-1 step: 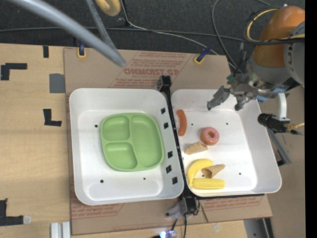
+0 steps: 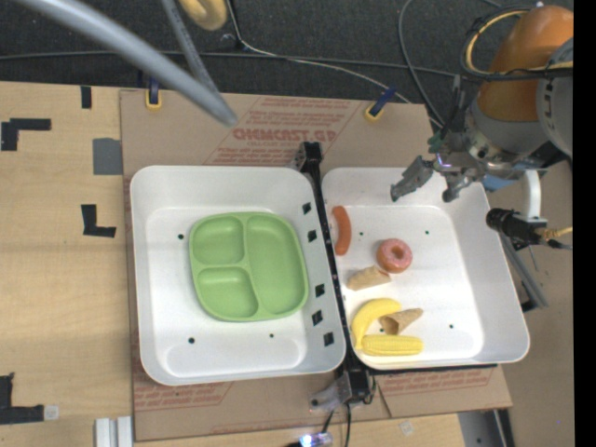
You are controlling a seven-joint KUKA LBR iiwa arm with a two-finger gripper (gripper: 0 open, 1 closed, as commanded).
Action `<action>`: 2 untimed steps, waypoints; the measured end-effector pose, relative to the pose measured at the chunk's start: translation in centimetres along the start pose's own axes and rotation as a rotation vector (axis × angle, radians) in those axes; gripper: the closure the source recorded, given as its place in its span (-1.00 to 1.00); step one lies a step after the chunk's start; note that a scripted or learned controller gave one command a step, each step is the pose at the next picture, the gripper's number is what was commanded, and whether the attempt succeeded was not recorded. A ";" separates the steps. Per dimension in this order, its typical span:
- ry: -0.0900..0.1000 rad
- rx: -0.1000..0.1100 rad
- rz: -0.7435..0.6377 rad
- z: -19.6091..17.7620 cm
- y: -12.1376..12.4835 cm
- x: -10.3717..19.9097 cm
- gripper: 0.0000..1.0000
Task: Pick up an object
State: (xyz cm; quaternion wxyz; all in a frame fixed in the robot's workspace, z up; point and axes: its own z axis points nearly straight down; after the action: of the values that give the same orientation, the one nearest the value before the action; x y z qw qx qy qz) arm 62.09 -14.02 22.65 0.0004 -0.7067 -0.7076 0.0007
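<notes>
Fingers of the grey two-finger gripper (image 2: 430, 186) are spread apart w/ nothing between them, as far as we can see; it hangs over the far edge of the right-hand shallow white bin (image 2: 466, 250), above bare floor near the back wall. We see the grey arm w/ its orange band (image 2: 531, 40) rising behind it toward the upper right. Objs lie well apart from the gripper, toward the bin's left and near side: a reddish-orange sausage-shaped piece (image 2: 341, 228) along the left wall, a pink ring doughnut (image 2: 395, 255) near the middle, a tan bread-like chunk (image 2: 368, 277) just beside the doughnut, a curved yellow banana (image 2: 372, 316), a small tan cone-shaped piece (image 2: 402, 320) touching the banana, and a yellow corn-cob-like piece (image 2: 391, 345) by the front wall. In the left-hand white bin (image 2: 154, 250) we see a light green plastic divided plate (image 2: 249, 265) w/ three compartments, lying flat about the centre.
</notes>
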 end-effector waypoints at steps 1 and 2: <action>0.000 0.006 0.000 6.4 -0.4 -0.1 -1.00; 0.000 0.002 -0.001 10.9 0.1 0.2 -1.00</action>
State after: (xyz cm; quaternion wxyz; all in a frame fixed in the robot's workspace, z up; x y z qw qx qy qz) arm 62.19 -13.85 11.75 0.0010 -0.7063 -0.7079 0.0016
